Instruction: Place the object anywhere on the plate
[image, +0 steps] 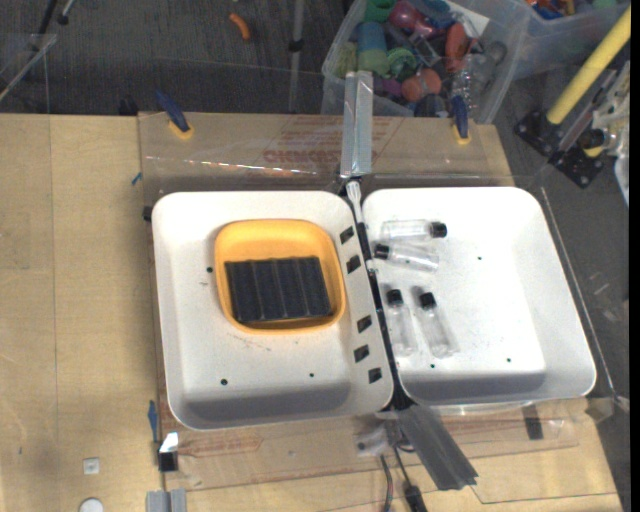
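Note:
An orange plate (232, 243) with rounded corners lies in the left bin (185, 370). A dark ribbed rectangular object (277, 289) rests flat on it, covering most of the plate's middle and front. In the right bin (520, 300) lie several small clear vials with black caps: one (412, 231) near the back left, one (405, 255) just below it, and two (432, 322) side by side nearer the front.
A metal divider strip (362, 300) with black clips runs between the two bins. A clear sheet (270, 150) held by blue clamps lies behind the bins. A box of colourful toys (420, 45) stands beyond the bench.

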